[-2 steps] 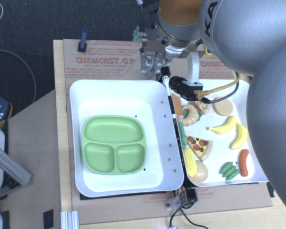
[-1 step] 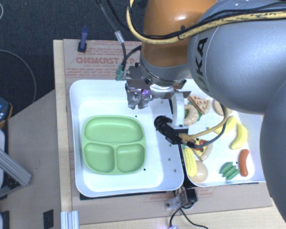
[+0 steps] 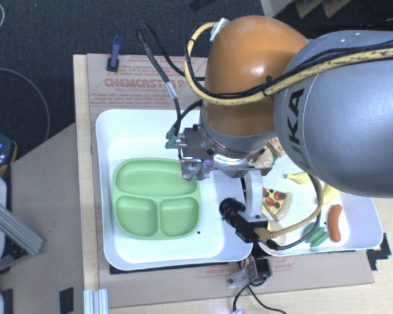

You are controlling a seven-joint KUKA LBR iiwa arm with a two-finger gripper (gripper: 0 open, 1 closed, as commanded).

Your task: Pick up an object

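Green divided plate (image 3: 156, 198) lies flat in the left bin (image 3: 111, 175), filling most of its floor. Judged light, rigid and smooth-surfaced; the raised rim or a divider ridge offers the only purchase. Gripper (image 3: 191, 167) sits at the plate's upper right rim; its opening and any contact cannot be told. Right bin (image 3: 367, 231) holds a pizza slice (image 3: 275, 201), sausage (image 3: 335, 222) and other small toy items.
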